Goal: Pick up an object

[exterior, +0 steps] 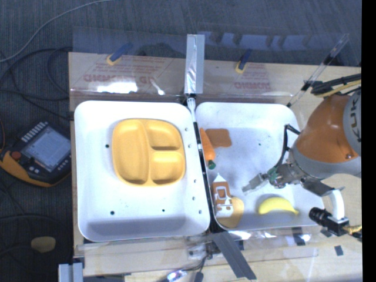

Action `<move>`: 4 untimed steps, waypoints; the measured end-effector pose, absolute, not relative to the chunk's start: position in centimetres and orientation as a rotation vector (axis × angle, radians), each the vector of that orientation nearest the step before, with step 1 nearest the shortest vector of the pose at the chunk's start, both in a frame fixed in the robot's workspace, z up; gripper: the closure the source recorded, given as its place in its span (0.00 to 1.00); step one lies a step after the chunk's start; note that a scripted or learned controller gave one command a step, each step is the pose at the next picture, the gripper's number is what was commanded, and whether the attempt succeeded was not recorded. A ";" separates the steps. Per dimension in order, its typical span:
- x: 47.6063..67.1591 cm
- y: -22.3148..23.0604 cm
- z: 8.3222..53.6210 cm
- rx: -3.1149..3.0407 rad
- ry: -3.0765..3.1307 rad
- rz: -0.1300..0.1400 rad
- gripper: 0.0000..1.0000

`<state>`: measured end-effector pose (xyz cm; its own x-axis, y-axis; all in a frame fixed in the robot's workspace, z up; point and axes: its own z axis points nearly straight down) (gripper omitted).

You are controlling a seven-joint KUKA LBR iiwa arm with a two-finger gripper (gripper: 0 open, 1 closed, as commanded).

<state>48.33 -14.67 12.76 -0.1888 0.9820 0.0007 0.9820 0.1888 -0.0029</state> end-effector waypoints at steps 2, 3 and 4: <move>48.7 -14.0 8.9 -1.805 -2.584 -0.007 0.00; 56.2 -14.4 8.8 -1.973 -2.458 -0.005 0.00; 64.7 -14.7 8.7 -2.161 -2.290 0.003 0.00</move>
